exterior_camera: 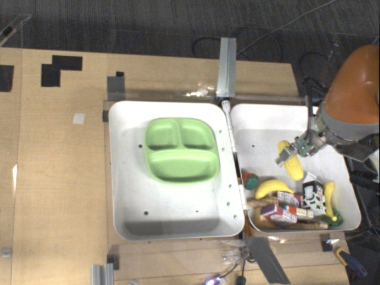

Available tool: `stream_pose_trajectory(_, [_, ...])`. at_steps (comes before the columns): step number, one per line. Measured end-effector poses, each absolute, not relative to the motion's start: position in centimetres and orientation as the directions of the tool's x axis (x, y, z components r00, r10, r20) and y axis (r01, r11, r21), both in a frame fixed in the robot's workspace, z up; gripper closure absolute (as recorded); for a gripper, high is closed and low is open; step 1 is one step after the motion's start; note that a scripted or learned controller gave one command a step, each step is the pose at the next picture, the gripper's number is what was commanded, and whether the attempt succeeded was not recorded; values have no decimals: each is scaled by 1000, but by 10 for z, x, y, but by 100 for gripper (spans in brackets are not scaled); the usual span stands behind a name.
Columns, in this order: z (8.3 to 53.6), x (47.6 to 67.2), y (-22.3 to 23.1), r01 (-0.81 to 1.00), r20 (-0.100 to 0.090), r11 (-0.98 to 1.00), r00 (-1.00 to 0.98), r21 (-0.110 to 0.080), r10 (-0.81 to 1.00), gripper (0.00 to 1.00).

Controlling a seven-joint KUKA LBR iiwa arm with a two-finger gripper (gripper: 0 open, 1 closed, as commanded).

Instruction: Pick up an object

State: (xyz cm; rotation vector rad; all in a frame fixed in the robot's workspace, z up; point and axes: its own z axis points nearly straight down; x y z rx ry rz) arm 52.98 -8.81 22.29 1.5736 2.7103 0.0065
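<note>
Yellow plastic corn cob (293, 166), right of frame, looks light, stiff, slippery; grip its middle. End effector (289, 153) hovers above it, aperture unclear.

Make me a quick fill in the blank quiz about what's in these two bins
1. The green divided plate lies in the ____ bin.
2. The plate has ____ compartments.
3. The gripper is over the ____ bin.
4. The banana is coloured ____.

Missing words: left; three; right; yellow
</note>
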Motion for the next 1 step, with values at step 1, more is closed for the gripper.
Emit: stream_pose_trajectory(1, [264,566,-162,852,-6,524,-524,7,852,100])
